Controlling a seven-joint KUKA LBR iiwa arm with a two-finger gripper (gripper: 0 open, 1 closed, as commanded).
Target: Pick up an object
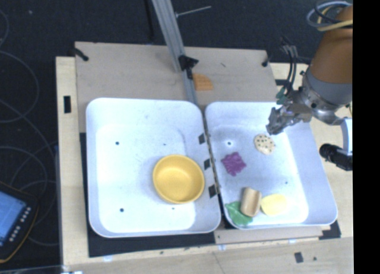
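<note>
My gripper [274,126] hangs over the upper right part of the right bin [309,166], just above and to the right of a pale speckled cookie-like piece [264,143]. Nothing shows between its fingers. Lower in the same bin lie a purple lumpy piece [233,163], a tan cylinder [250,201], a yellow oval piece [274,204] and a green piece [237,214] in the front left corner. A yellow bowl [178,178] sits in the left bin [119,148], toward its right side.
A grey metal rail [167,24] slants down from the top to the gap between the bins. An orange tag [202,82] lies on the bench behind the bins. A tablet [12,216] rests at the lower left, off the bench.
</note>
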